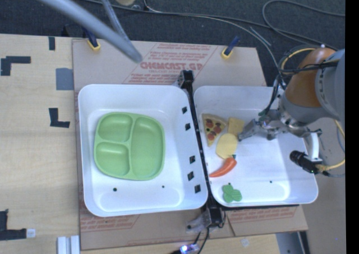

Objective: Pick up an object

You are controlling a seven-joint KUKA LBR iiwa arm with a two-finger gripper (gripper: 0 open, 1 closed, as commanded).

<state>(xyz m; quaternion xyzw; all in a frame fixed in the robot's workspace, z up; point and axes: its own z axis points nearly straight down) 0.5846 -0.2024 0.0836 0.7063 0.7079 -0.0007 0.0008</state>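
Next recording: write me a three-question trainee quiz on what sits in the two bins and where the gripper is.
1. True or false: the green divided plate lies in the left bin.
2. Which item lies nearest the right bin's front edge? A) pizza slice B) green broccoli-like toy C) red chili pepper
3. Fill in: the gripper hovers over the ____ bin, beside a yellow piece.

Key: 1 true; 2 B; 3 right.

Claw (244,133) hovers beside toy foods; green tray (129,146) sits left.
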